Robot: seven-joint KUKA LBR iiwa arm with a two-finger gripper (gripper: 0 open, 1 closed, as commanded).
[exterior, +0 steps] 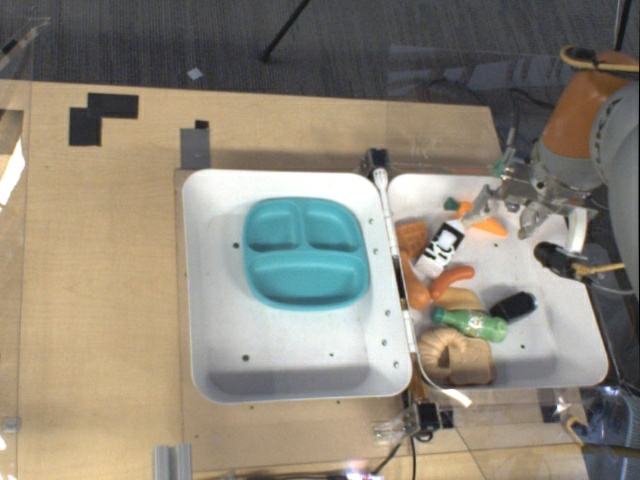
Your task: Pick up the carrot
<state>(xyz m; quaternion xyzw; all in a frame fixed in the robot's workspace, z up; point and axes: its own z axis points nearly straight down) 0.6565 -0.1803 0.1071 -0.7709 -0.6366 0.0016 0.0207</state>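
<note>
While the arm reaches in from the right, its hand (524, 208) hangs over the far part of the right bin (560, 363), and from this slanted view I cannot tell how it is set, nor is anything seen caught in it. Just to its left lies an orange wedge with a green tip, which I take to be the carrot (482, 223); it rests on the bin floor near the far wall, close to the hand but not visibly in contact with it. Probably the hand is placed there because the carrot lies a little apart from the rest, giving room to come down beside it.

Most other things are crowded toward the divider between the bins: a black-and-white box (440, 246) leaning over an orange block (411, 236), a sausage-like red piece (443, 281), a green bottle (472, 322) lying on its side, a black object (512, 305) and a tan bread-like lump (456, 356) at the near end. They seem simply dropped in, heaped as they fell.

On the worktop (100, 298), the left bin (210, 368) holds a teal divided plate (303, 251) lying flat at its middle, well apart from the action.
</note>
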